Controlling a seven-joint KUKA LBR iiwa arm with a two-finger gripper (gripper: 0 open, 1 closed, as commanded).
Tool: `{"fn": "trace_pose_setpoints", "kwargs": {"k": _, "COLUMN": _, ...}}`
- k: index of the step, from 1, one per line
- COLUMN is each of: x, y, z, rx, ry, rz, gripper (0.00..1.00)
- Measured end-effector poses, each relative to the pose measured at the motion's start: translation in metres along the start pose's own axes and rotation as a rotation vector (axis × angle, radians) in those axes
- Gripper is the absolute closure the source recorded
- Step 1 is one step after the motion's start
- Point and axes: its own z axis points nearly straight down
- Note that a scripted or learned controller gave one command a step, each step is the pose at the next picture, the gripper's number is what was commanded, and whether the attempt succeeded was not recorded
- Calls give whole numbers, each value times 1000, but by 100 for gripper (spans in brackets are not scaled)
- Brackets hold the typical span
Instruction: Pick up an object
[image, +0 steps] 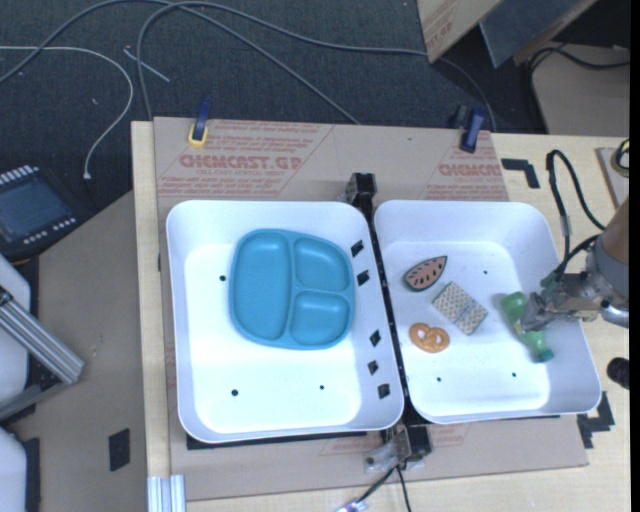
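Nearest me, gripper (543, 312) sat low in right bin (500, 215), against green toy (527, 322); I couldn't tell its jaw state, so I judged the pick unfinished, lift remaining.

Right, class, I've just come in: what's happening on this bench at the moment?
A robot arm reaches in from the right, its gripper low in the right bin, right at a green object near that bin's right side. Whether it actually has hold of it is unclear. Three more items lie in the same bin: a leaf-shaped piece, a speckled grey block and a pretzel. The left bin holds a blue divided plate.
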Motion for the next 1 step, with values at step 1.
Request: {"fn": "trace_pose_setpoints", "kwargs": {"k": 1, "x": -4, "y": 11, "z": -56, "rx": 0, "ry": 0, "rz": -1, "gripper": 100}}
